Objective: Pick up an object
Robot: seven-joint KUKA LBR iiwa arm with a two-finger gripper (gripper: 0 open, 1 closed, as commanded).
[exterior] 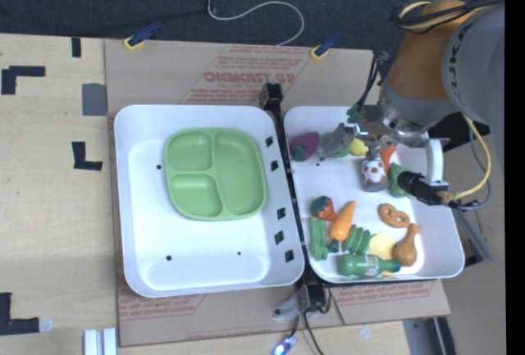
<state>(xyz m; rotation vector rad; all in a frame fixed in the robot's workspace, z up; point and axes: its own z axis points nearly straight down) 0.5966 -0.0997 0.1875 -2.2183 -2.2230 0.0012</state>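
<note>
Looking down at a slant, the camera took in a wooden tabletop (pixel 49 206) carrying a flat sheet of brown printed cardboard (pixel 238 75), and on it two shallow white plastic bins with rounded corners, side by side. The grey arm (pixel 480 42), smooth and bulky with a glossy orange band (pixel 418 58), reached in from the right and ended over the far part of the right bin (pixel 443 263). Its end effector (pixel 349 138) pointed toward the bin's far left corner; whether it was open or closed could not be told, and nothing could be seen gripped in it.

Toy food lay scattered in the right bin. Just left of the end effector sat a rounded purple piece with a green part (pixel 304 144). A small yellow piece (pixel 358 147) touched or nearly touched its right side. Beside that, under the wrist, stood a small round white and red piece (pixel 373 171). Nearer the camera than the end effector lay a tapered orange carrot (pixel 343 218), a dark green and red piece (pixel 321 207), a bumpy green pod (pixel 318 238), a ring-shaped tan pretzel (pixel 394 216), a brown drumstick shape (pixel 405 243), a pale yellow piece (pixel 381 245) and a green vegetable (pixel 361 265), crowded close together.

Well left of the end effector, in the left bin (pixel 139 263), rested a smooth light green plate (pixel 216 173) moulded into three compartments. A thin white cable (pixel 246 13) curled over dark cloth beyond the cardboard.
</note>
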